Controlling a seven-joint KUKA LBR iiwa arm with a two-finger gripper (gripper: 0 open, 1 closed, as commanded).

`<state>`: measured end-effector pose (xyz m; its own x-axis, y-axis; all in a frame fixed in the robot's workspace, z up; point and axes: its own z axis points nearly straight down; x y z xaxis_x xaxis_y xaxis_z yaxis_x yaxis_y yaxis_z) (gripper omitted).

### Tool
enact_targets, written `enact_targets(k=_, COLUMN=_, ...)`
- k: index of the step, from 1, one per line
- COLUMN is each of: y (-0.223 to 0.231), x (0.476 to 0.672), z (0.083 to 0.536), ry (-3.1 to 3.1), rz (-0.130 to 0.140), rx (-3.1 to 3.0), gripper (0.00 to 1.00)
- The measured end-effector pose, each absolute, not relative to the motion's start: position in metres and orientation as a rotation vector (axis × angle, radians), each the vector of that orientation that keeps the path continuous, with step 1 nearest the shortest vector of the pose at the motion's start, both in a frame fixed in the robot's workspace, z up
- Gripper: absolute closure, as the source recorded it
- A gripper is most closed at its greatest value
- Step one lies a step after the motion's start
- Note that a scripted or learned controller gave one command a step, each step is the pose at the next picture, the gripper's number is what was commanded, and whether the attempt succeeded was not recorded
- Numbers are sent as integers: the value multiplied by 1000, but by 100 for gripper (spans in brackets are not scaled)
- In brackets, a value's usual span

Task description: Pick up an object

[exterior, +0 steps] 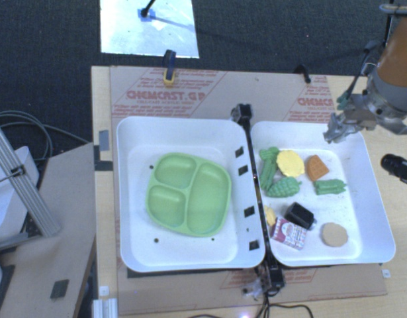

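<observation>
Arm reaching from right, tool above right bin's far rim; grip state unclear.

Two white bins side by side, left bin holding green divided plate, right bin holding yellow piece, orange piece, black block, tan disc, gripper above right bin's far edge

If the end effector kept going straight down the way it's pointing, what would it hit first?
Probably the bare white floor of the right bin near its far corner. The end effector hangs above that spot, the orange block off to one side, though height is hard to judge.
</observation>
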<state>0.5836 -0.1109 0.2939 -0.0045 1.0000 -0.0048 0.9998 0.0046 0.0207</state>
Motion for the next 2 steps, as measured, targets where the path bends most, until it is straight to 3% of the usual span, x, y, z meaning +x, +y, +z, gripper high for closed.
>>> enact_targets(k=1, y=-110, x=580, z=284, ry=2224, rz=2, rx=2215, gripper=0)
enact_targets(k=2, y=-101, x=592, z=152, ry=2228, rz=-6, rx=2223, gripper=0)
